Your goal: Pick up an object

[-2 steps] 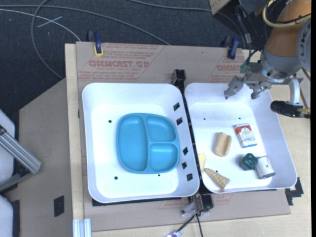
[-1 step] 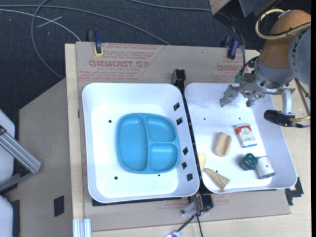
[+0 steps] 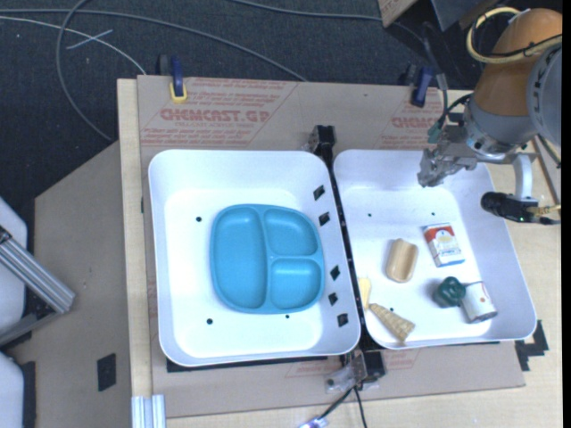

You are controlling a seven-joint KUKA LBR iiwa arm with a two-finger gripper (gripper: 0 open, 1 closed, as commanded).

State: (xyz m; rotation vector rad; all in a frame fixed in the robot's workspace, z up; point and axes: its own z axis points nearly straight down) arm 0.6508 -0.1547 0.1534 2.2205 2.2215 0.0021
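Gripper (image 3: 434,175) over right bin (image 3: 375,172) back edge, nothing seen between fingers; open or closed, can't tell. Small box (image 3: 443,244) lies apart.

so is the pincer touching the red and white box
Apart. The camera view shows the pincer near the right bin's far edge, with bare white bin floor between it and the box.
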